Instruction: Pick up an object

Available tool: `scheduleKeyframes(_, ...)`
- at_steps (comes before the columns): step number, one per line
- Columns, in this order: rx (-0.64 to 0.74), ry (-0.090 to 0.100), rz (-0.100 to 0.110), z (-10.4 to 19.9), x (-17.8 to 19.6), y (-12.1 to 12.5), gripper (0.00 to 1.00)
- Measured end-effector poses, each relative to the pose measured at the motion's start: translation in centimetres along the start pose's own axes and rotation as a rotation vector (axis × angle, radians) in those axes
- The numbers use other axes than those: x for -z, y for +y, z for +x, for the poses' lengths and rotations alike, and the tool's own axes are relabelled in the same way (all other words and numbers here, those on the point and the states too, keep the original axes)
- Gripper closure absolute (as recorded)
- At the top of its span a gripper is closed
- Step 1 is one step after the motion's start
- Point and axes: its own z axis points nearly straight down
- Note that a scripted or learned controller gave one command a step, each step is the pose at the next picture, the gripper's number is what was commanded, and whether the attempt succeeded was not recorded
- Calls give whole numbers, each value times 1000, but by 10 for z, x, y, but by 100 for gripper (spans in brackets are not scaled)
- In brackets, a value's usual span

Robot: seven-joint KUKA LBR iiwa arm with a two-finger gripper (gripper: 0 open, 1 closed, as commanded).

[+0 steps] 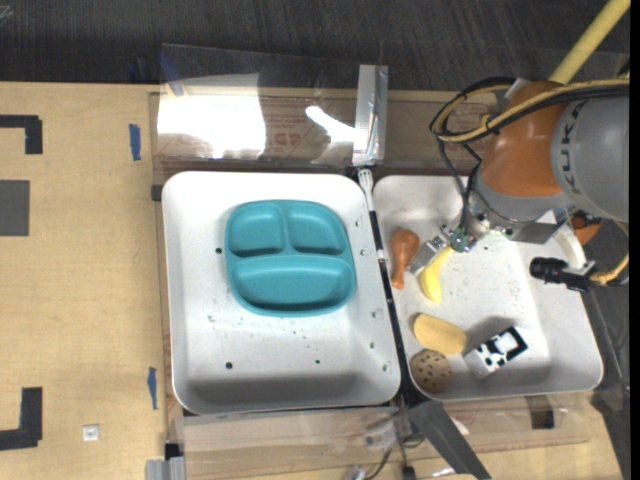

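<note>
A grey KUKA arm with an orange band reaches in from the right over the right-hand bin [560, 363], its gripper [447, 245] lowered toward the bin's upper left area, near the edge it shares with the left-hand bin [190, 298]. The metal tips sit just above, perhaps touching, the upper end of a yellow banana-shaped toy [431, 277], with an orange-brown drumstick-like piece [402, 253] just beside it along the dividing edge. Whether the tips are parted or closed cannot be told from this slanted angle, and nothing is plainly seen between them. The rest of the pickings lie toward the bin's front edge: a tan, potato-like lump [440, 334], a brown speckled cookie [431, 369] in the front left corner, and a small black-and-white block [499, 349] nearer the middle of that edge. The left-hand bin carries a teal divided plate [290, 256] at its centre (apparently not what the arm is after). By the look of things the pick is at its approach stage: every object rests on the bin floor, and the grasp and lift are yet to be done.
</note>
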Motion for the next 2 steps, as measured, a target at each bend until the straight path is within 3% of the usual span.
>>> scheduleKeyframes(1,-1,-2,-5,-1,11,1,100)
scheduleKeyframes(2,171,1,1,15,98,2,100)
